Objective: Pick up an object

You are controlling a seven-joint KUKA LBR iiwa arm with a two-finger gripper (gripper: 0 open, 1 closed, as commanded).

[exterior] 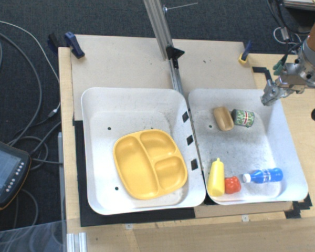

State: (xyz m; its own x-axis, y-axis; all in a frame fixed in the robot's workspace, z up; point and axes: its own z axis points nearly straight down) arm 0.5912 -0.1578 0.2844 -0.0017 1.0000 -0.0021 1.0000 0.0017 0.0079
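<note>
Gripper [269,97] sits at your two o'clock over the right bin [283,140]; grip state unreadable, nothing visibly held.

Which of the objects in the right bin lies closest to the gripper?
The green can, beside the tan piece, lies closest to the gripper; the other three sit along the bin's near edge.

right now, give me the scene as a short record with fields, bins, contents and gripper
left bin: yellow divided plate
right bin: brown bread roll touching green can lying on its side; yellow bottle, small red object, blue bottle lying down
gripper: over right bin's far right edge, holding nothing visible
</note>
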